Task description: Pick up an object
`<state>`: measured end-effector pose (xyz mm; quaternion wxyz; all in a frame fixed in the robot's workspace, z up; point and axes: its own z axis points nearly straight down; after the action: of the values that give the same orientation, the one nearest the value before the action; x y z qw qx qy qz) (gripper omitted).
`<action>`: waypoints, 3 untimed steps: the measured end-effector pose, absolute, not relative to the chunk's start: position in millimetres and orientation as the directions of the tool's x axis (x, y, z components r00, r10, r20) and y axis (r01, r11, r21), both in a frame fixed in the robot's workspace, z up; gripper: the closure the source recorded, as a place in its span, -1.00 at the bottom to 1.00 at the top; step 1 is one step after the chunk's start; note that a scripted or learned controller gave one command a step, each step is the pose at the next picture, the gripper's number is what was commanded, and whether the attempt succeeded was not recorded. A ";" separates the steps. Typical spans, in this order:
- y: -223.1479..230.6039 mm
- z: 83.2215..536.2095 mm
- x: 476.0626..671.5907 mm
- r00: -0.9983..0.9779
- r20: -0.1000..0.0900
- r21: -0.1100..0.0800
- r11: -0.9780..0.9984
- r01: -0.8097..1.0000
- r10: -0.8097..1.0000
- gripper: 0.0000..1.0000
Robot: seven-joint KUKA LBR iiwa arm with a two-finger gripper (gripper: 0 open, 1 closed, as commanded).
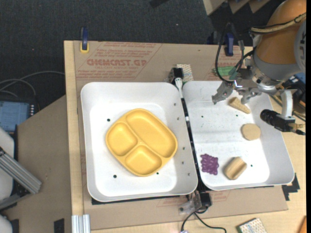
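On my screen: gripper (234,94) at the far end of the right bin (272,176), fingers spread and holding nothing, a tan wedge (239,105) just below them. Same bin: round biscuit (251,131), bread roll (234,168), purple grapes (210,163) (near edge). Left bin (92,144): yellow divided plate (141,141).

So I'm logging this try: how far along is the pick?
Nothing looks picked yet. The gripper is spread open over the right bin, just above a tan wedge, with nothing between its fingers. The round cookie, bread roll and purple grapes lie untouched. Closing, gripping and lifting remain.
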<state>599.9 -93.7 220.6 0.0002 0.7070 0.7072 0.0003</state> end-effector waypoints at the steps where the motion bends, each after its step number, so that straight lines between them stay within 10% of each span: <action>1: -139.0 96.4 540.1 0.006 0.002 -0.014 -0.006 1.000 1.000 -1.00; 2: -146.7 84.1 615.9 -0.002 -0.002 0.005 0.002 1.000 1.000 -1.00; 3: -221.7 85.9 594.9 0.001 0.013 0.004 -0.001 1.000 1.000 -1.00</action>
<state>594.9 -221.7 85.9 -0.0030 0.7075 0.7067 0.0060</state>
